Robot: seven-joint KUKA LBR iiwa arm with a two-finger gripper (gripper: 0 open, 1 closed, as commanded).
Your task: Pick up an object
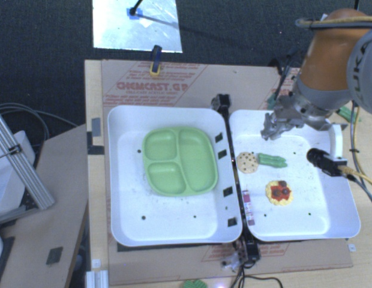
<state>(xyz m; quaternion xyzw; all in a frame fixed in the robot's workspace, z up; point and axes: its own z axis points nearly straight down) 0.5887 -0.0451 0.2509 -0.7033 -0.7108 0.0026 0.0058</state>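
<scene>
The right bin point(330, 221) holds three toy foods. A round cookie with dark chips point(247, 162) lies near its left wall. A green bean-like piece point(272, 159) lies just right of the cookie. A small yellow pizza with red toppings point(279, 192) sits in front of them. My gripper point(271, 131) hangs over the back of this bin, above and behind the green piece. Nothing shows between its fingers.
The left bin point(123, 221) carries a green divided plate point(179, 161). A black divider with clips point(228, 161) runs between the bins. A black cylindrical part with a cable point(323, 161) juts in over the right bin's right side. Cardboard point(168, 80) lies under both bins.
</scene>
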